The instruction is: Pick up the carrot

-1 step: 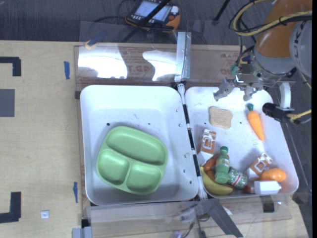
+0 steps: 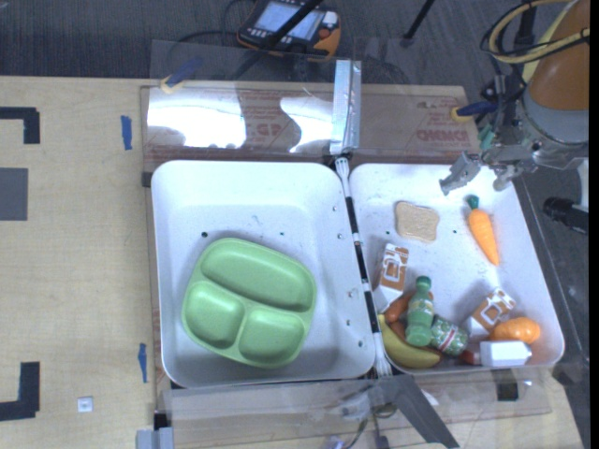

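In the overhead camera view you see the gripper (image 2: 479, 174) hanging over the far edge of the right bin (image 2: 546, 279), its two fingers spread apart with nothing between them. Just below it and a touch to its right, toward you, the carrot (image 2: 484, 234) lies on the bin floor, green end nearest the fingers; left of the gripper and lower sits the slice of bread (image 2: 416, 221), and the green divided plate (image 2: 248, 300) rests far to its left in the other bin

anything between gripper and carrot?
No. In the camera view the gripper hangs just above the carrot, with bare white floor of the right bin between. The bread slice lies off left.
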You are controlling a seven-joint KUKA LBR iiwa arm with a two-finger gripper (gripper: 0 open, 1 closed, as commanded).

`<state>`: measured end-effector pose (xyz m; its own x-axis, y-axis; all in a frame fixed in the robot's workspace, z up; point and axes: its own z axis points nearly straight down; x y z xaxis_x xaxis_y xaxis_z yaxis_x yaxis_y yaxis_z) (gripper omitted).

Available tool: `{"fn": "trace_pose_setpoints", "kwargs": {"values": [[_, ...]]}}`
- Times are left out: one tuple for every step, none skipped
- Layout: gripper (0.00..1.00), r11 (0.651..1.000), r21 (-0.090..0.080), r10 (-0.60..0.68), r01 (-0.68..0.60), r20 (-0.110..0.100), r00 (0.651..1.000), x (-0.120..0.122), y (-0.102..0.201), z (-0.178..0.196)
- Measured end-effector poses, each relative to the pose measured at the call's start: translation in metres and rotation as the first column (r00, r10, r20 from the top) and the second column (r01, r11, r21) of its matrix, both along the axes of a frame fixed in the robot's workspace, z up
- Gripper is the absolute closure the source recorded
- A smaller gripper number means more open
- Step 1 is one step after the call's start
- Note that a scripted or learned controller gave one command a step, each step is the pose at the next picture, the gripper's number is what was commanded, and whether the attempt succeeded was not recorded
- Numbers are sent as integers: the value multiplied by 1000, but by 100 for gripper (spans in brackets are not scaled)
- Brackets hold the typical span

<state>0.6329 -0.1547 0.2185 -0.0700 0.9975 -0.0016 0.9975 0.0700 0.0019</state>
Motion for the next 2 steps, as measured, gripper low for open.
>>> {"fn": "trace_pose_setpoints", "kwargs": {"values": [[0, 998, 2, 61, -61, -4, 998, -12, -46, -60], [0, 999, 16, 33, -34, 7, 999, 5, -54, -130]]}}
